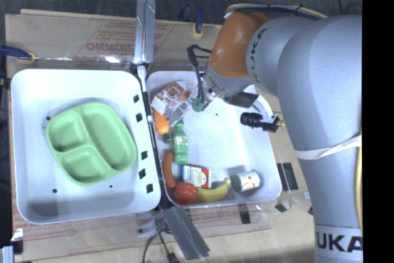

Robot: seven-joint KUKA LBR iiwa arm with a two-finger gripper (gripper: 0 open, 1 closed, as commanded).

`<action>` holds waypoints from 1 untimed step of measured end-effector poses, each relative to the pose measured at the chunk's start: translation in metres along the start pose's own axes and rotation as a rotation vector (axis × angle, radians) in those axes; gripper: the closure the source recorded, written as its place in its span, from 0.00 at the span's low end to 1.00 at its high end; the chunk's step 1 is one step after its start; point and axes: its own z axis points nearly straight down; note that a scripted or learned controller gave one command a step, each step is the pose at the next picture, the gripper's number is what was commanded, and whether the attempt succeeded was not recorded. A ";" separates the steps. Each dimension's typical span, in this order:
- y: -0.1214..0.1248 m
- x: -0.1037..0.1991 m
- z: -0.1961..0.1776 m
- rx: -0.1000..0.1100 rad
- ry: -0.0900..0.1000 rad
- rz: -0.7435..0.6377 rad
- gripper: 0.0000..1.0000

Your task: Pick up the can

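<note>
Camera view: the can [246, 181] is seen lying on its side near the front right corner of the right bin [265, 151], just beside a banana [213, 192]. The gripper [198, 101] is placed near the bin's back; its claw state cannot be told. A descent centred across the can's body is advised, clear of the banana.

The desk [68, 31] — brown, with red print at the upper left of the frame — carries two white bins: left bin [24, 132], right bin [261, 151], touching at mid-frame.
</note>
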 end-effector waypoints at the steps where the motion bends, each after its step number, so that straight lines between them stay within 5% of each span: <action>1: -0.001 0.001 -0.005 0.004 0.007 -0.003 1.00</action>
